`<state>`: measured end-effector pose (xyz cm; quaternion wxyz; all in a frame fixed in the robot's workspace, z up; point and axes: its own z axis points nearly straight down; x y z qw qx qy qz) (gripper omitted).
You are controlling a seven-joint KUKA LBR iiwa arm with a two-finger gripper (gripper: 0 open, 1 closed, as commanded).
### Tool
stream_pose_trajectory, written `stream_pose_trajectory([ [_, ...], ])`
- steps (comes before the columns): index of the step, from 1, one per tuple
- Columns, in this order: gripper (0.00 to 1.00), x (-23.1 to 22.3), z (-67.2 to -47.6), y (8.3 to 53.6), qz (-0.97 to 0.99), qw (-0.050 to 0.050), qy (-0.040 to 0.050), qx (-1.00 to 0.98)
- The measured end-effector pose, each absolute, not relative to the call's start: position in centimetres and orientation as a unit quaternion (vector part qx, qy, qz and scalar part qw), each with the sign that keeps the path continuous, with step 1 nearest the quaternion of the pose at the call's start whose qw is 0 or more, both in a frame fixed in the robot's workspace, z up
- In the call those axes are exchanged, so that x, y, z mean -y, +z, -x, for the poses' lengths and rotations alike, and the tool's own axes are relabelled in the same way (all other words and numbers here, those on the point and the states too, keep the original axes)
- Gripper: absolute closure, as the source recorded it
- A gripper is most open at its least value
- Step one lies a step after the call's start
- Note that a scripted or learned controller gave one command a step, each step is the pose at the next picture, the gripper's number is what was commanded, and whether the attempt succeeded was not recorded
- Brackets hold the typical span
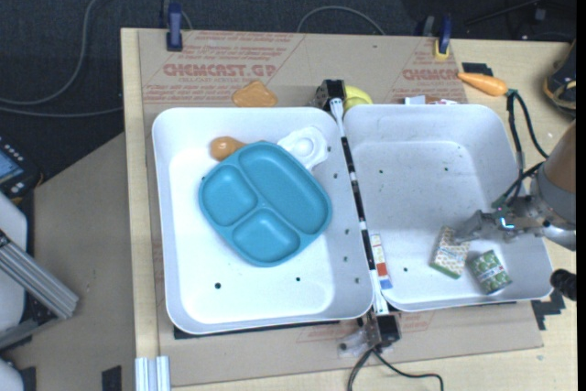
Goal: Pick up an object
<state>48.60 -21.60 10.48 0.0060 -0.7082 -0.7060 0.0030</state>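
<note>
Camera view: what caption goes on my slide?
Robot gripper reaches into the right bin near two small packets; blue tray sits left.

Open floor across far and middle of right bin (412,119), small packet (450,253) and green packet (489,271) crowding its near right corner, blue divided plate (264,202) filling left bin (183,288) centre, bare strip along its near edge.

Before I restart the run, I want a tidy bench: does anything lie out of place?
Yes. Several things lie outside the two white bins on the brown board: an orange lump behind the left bin, a yellow round object at the bins' back junction, and an orange carrot-shaped piece near the back right corner.
</note>
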Motion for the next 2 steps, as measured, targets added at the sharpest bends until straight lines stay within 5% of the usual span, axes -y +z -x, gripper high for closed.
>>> stream_pose_trajectory([
  [1, 0.00, 19.6, -55.7, 18.4, 0.705, -0.006, -0.0030, 0.709],
  [2, 0.00, 22.5, -50.2, 17.7, 0.709, 0.001, 0.0014, 0.705],
])
